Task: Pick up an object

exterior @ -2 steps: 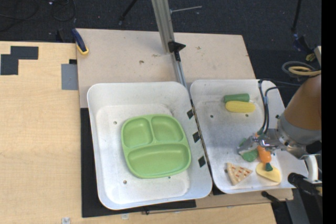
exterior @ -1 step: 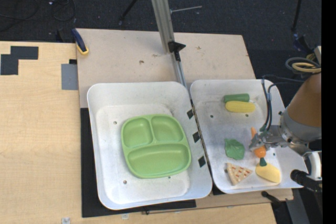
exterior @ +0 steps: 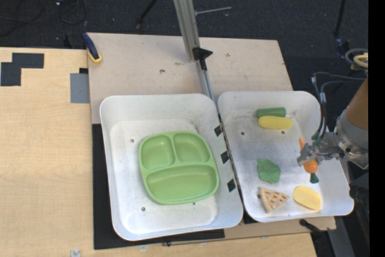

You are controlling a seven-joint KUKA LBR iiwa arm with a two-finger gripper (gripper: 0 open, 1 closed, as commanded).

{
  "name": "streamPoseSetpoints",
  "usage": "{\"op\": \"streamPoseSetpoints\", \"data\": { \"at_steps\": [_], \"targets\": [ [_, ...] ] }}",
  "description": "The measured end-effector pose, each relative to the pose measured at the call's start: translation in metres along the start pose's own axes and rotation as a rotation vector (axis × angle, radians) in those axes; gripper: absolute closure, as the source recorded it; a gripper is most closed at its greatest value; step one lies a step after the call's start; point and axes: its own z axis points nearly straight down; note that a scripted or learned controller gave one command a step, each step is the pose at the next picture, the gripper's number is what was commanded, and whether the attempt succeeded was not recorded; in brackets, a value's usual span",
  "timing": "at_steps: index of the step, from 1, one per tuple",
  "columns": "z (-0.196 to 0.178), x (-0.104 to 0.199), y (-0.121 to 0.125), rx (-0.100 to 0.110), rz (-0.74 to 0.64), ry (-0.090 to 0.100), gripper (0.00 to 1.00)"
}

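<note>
A robot arm (exterior: pixel 360 120) reaches in over the right bin (exterior: pixel 240 106), one of two shallow white bins side by side on the table (exterior: pixel 144 63). Its gripper (exterior: pixel 308 157) sits low at that bin's right wall, and a small orange toy carrot (exterior: pixel 311 167) with a green tip pokes out just beneath it. The carrot appears caught between the fingers, though the grip is small in view and hard to make out. Elsewhere in the right bin lie a green pickle (exterior: pixel 271 112) at the far end, touching a yellow corn cob (exterior: pixel 275 123) just nearer; a green lump (exterior: pixel 269 170) sits near the middle, with a pizza slice (exterior: pixel 272 198) and a yellow wedge (exterior: pixel 307 197) at the near edge. To the right bin's left, the other bin (exterior: pixel 114 129) holds a green divided plate (exterior: pixel 178 167). A metal post (exterior: pixel 186 15) rises behind the two.
</note>
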Motion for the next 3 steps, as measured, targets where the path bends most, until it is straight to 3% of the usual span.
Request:
{"op": "streamPoseSetpoints", "data": {
  "at_steps": [2,3],
  "targets": [
    [-0.114,0.004,-0.001,-0.002,-0.001,-0.001,1.0],
    [-0.096,0.057,0.012,0.005,-0.004,0.003,1.0]
  ]
}}
